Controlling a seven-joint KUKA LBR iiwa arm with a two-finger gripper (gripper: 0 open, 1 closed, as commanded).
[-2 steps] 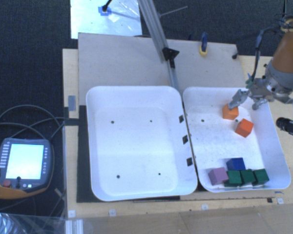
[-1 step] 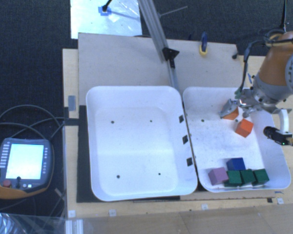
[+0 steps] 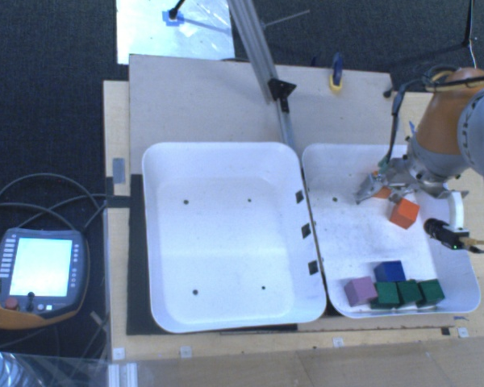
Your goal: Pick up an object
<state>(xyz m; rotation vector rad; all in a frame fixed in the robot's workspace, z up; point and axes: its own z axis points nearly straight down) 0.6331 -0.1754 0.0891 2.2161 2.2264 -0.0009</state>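
while the gripper (image 3: 377, 189) is seen low over the right bin (image 3: 339, 297), its fingers are spread apart with nothing gripped between them. an orange block (image 3: 404, 213) is seen just beside the gripper, on its near-right side. a pink block (image 3: 359, 290), a blue block (image 3: 390, 271) and green blocks (image 3: 407, 293) are clustered well nearer the camera.

- Pale wooden bench (image 3: 210, 95), beige board on top.
- Two shallow white bins side by side: left bin (image 3: 157, 216), right bin (image 3: 331, 164), rims touching at the middle.
- Black mat edge (image 3: 137, 248) showing under left bin.
- Blue-and-yellow clamp (image 3: 336, 71) on far bench edge.
- Black bracket (image 3: 281, 89) on a slanted metal pole (image 3: 254, 39), near far rim of bins.
- Small grey tag (image 3: 118, 168) at left bench edge.
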